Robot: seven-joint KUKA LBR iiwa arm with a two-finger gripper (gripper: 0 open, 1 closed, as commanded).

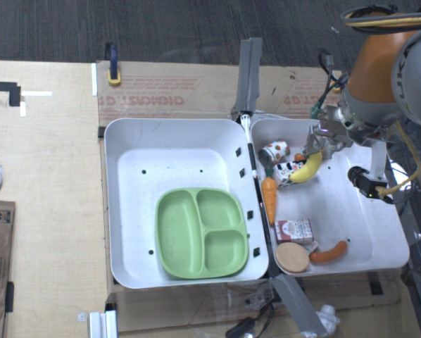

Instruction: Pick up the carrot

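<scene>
Right now the carrot [269, 198] lies lengthwise against the right bin's [379, 248] left wall, lower left of the gripper [322, 141], whose grip state I cannot tell.

Two white bins [119, 189]. One green tray [200, 232]. Just by the hand [322, 143], one banana [305, 169]; farther from it, one carrot [269, 197], one sausage [328, 253], one small carton [295, 229], one round disc [292, 258].
</scene>
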